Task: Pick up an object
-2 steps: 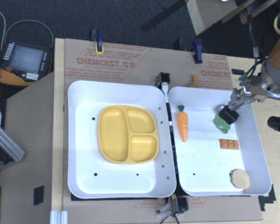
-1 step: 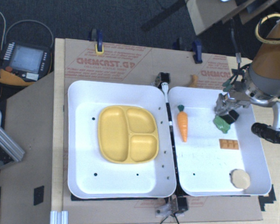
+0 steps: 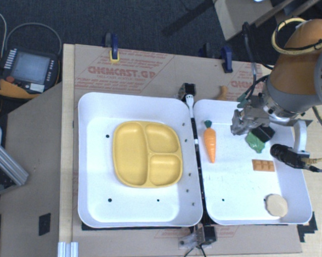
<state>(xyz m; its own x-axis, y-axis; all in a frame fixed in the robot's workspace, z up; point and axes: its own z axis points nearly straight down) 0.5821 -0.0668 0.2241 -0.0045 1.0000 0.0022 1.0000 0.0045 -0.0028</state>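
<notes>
**A:** Where is the gripper, and what lies closest to it?

**B:** The gripper (image 3: 245,124) hangs low over the right bin (image 3: 227,204), in its upper half, toward the twelve o'clock rim. A small green block (image 3: 255,141) lies just beside it at about four o'clock, partly tucked under the wrist hardware. A toy carrot (image 3: 209,143) lies near it at about eight o'clock.

**A:** How does the carrot lie?

**B:** Its long axis runs from twelve to six o'clock, almost parallel to the wall between the two bins. The green leafy top points to twelve, the narrow tip to six. It is bright orange, tapered, and lies flat on the white floor, apart from everything else.

**A:** Is the gripper holding anything?

**B:** I cannot tell whether it is clenched or released; the metal parts blur together from above. Nothing visible sits within it.

**A:** What else is in that bin?

**B:** A flat brown cracker-like rectangle (image 3: 263,166) at four o'clock from the gripper, and a round tan disc (image 3: 276,205) farther on, near the five o'clock corner. The left bin (image 3: 92,164) carries a yellow divided plate (image 3: 147,154).

**A:** Which thing seems the likely target?

**B:** By nearness, I judge the green block, though the carrot offers a clearer, unobstructed shape.
</notes>
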